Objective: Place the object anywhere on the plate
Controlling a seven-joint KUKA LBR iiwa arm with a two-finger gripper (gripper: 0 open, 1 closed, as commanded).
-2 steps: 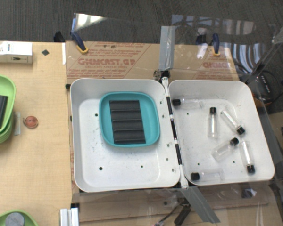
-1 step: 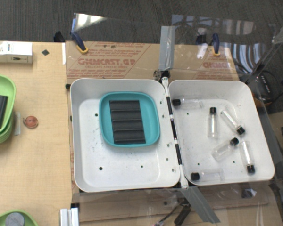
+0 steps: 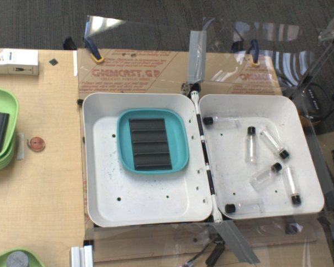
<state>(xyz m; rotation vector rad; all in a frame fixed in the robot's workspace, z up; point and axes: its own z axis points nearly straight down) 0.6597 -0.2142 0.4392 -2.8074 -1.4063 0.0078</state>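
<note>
Capped clear vials (image 3: 270, 154) lie scattered in the right bin (image 3: 300, 121); teal plate (image 3: 181, 143) sits apart, left.

We record both white bins (image 3: 100, 204) as smooth, matt plastic. The teal plate (image 3: 125, 149) looks like satin plastic with a dark ribbed insert (image 3: 150, 143). The vials (image 3: 270, 141) appear clear and glossy, black-capped. The bench (image 3: 44, 204) shows pale wood grain.

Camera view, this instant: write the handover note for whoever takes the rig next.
Teal plate sits in the left bin, holding a dark ribbed insert and no vial.
Clear vials with black caps lie loose in the right bin: one at, others at.
Done: nothing placed.
Left: pick one vial and set it on the plate.
</note>
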